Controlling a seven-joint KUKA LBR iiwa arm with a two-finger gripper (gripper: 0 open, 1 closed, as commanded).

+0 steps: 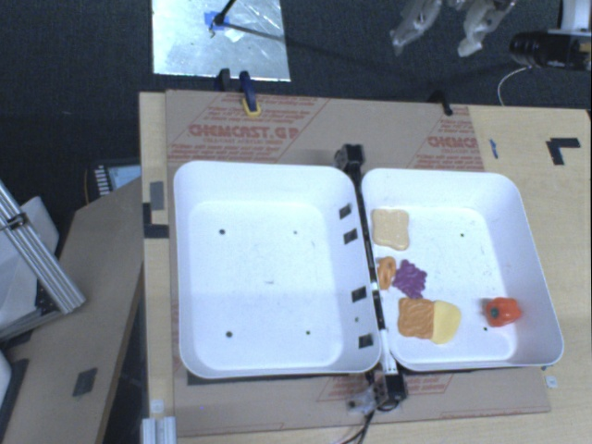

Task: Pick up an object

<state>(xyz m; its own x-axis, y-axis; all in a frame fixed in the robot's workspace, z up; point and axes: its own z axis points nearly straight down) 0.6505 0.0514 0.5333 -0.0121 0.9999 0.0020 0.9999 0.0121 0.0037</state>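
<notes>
Five small objects lie in the right bin (518, 211), all loose on its floor. A pale tan slice of bread (390, 228) sits farthest back, close to the bin's left wall. Nearer, a small orange piece (386, 272) lies against that same wall, with a purple cluster (411, 278) just beside it on the right, touching or nearly so. Nearer still, an orange block (415, 317) and a pale yellow piece (446, 322) lie side by side and touching. One red and orange item (502, 312) rests apart from the rest, towards the near right corner.

The left bin (254, 266) adjoins the right one along a dark hinge-like strip with clips. Both bins, two in all, rest on a cardboard sheet (305, 123) printed with red lettering, which covers the desk (102, 285).

The tool (445, 31) hangs high at the far right, over the dark floor beyond the desk, well apart from every object. Its two pale fingers (412, 24) are spread apart with nothing between them. A shiny metal plate (219, 24) lies on the floor at the far left.
</notes>
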